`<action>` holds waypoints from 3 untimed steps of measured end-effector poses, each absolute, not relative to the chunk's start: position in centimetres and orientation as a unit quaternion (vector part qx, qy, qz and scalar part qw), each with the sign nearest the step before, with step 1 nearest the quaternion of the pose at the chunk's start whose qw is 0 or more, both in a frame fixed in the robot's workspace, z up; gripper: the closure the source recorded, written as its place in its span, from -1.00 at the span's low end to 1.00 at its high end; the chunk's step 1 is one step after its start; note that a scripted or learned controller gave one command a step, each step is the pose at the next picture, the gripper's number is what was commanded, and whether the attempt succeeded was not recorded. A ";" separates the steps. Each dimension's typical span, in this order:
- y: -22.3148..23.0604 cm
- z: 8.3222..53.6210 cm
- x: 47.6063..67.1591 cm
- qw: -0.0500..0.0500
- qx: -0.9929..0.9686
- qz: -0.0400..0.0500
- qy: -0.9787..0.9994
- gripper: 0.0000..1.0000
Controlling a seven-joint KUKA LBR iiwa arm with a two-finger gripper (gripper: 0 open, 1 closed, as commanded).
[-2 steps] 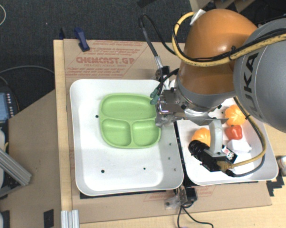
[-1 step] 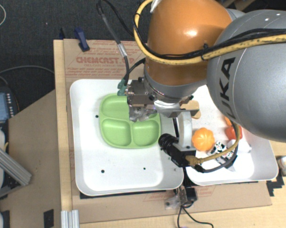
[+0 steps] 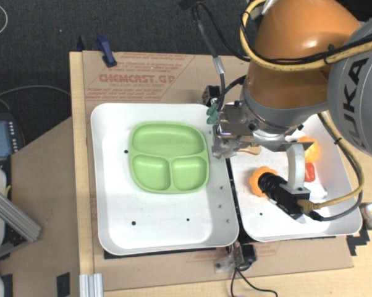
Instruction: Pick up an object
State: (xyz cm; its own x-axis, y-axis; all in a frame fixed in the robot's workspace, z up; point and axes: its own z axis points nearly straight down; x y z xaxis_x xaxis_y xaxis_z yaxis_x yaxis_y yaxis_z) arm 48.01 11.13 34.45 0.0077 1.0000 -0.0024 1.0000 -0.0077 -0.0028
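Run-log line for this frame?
arm over right bin | left bin: green divided plate | right bin: orange thing, red thing, partly behind arm | pickup: not confirmed

Bright even light, soft shadows, sharp focus.

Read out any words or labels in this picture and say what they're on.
"CHEMCAST GP": red print on the brown board.
Smaller red lines beneath it: too blurred to read.
"KU": large dark letters on the grey arm, cut off at the edge.
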 end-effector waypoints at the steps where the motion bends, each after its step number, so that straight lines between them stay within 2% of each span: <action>1: 14.8 49.3 48.0 -0.004 -0.705 -0.009 -0.709 1.00; 2: 8.8 35.6 50.9 0.003 -0.710 0.007 -0.705 1.00; 3: 11.0 46.1 48.2 -0.003 -0.706 -0.006 -0.708 1.00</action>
State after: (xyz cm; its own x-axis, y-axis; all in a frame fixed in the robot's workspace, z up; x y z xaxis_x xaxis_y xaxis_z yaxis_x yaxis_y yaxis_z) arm 48.20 11.03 46.15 -0.0037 1.0000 0.0044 0.9999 0.0037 0.0116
